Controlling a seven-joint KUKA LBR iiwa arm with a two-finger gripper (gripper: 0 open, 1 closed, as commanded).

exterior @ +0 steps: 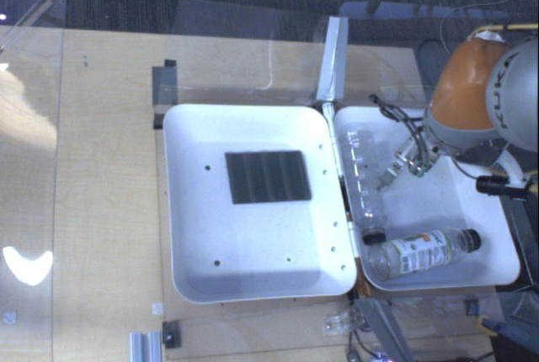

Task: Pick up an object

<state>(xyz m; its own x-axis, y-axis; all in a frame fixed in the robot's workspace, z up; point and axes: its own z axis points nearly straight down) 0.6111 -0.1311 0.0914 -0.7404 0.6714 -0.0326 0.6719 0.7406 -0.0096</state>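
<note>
A: Start with the thing to pick. What lies in the bins?

B: Right bin point(505, 263) holds two clear plastic bottles. One bottle with a label point(421, 252) lies on its side along the near edge, dark cap pointing right, label white with some print I can't read. Its base end sits near the bin's near-left corner.

A: And the second?

B: A clear bottle without a label point(364, 179) — it lies lengthwise along the left wall of the same bin, dark cap at its near end, close to the base of the labelled one. Whether the two touch I cannot tell; the plastic is see-through and the edges blur.

A: Claw?

B: The gripper point(406, 163) hangs over the middle of the right bin, tilted, fingers pointing down-left toward the unlabelled bottle. The two fingers look spread, with nothing between them. It sits just right of that bottle, apart from it, and well above the labelled one in the picture.

A: The arm itself?

B: Grey arm point(514, 99) comes in from the right, with an orange band point(461, 91) above the wrist. Cables run along the wrist.

A: Left bin?

B: The left bin point(194, 251) is white and shallow, with a dark ribbed rectangle point(268, 177) flat on its floor, a bit above centre. Small dark holes dot the floor.

A: Surroundings?

B: Both bins rest side by side on a pale wooden bench point(101, 183) — a metal bar point(331, 61) runs back from the gap between them.
</note>
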